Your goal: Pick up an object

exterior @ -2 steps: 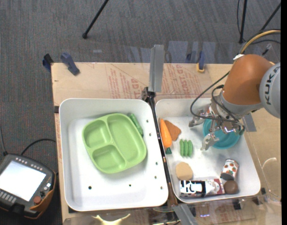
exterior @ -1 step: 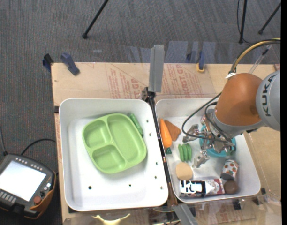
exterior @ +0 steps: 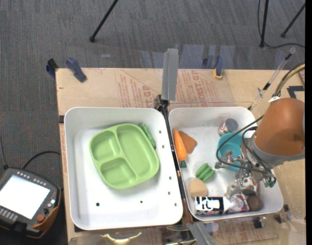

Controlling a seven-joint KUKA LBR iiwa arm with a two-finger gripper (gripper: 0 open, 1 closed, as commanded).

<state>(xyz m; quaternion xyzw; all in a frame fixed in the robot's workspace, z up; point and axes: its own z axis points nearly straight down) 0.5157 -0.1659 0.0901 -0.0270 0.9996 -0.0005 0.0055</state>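
Note:
My gripper [exterior: 243, 176] hangs low over the right bin [exterior: 207, 115], under the orange wrist band [exterior: 281, 126]. It is just above a crumpled silver packet [exterior: 238, 202] near the bin's front right corner. A teal cup [exterior: 229, 146] lies right behind it, partly covered by cables. A carrot [exterior: 180, 145] and a brown-orange piece [exterior: 189, 141] rest by the bin's left wall. Green pods [exterior: 205, 172], a beige lump [exterior: 198, 188], a black-and-white can [exterior: 209, 204], a small grey cup [exterior: 231, 125] and a dark brown lump [exterior: 254, 203] also lie in this bin.
The left bin [exterior: 79, 198] holds a green divided plate [exterior: 124, 155] with a green stick [exterior: 148, 135] at its far edge. A grey post [exterior: 170, 78] stands behind the wall between the bins. A tablet controller [exterior: 23, 198] lies on the floor at left.

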